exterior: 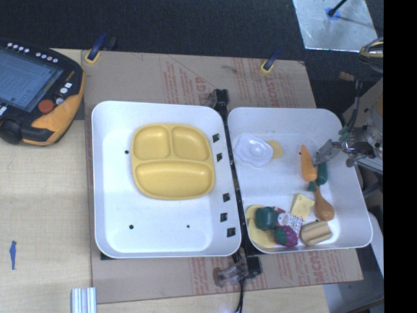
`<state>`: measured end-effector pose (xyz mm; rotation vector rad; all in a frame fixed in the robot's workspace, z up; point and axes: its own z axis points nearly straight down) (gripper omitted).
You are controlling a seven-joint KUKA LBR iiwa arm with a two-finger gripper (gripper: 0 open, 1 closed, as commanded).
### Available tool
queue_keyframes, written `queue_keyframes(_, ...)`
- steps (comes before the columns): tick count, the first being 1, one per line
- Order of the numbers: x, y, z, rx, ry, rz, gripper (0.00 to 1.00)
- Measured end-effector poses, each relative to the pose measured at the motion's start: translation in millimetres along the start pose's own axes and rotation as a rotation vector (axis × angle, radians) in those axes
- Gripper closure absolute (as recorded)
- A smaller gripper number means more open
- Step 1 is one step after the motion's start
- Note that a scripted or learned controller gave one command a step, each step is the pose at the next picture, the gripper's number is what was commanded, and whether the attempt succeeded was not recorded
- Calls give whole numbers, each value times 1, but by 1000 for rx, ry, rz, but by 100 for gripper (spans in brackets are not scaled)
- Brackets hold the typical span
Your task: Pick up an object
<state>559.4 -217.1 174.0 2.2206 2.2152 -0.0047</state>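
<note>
Carrot in right bin — tool beside, grip unclear | cardboard bench — dark floor

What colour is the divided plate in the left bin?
Yellow: the divided plate is plain pale yellow all over, seen clearly in the camera view.

One fixed camera looks down at a slant on both white bins.

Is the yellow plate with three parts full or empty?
Empty: the yellow plate in the left bin shows bare yellow in all three compartments.
</note>
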Motion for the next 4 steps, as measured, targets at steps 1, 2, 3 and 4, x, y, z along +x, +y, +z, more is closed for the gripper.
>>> queue_keyframes(1,16,30,78,-10,-4,-8,0)
queue_keyframes(2,16,30,67,-5,0,-10,100)
queue_keyframes(3,69,99,5,-7,6,-13,100)
queue_keyframes(4,148,98,-21,0,9,-14,100)
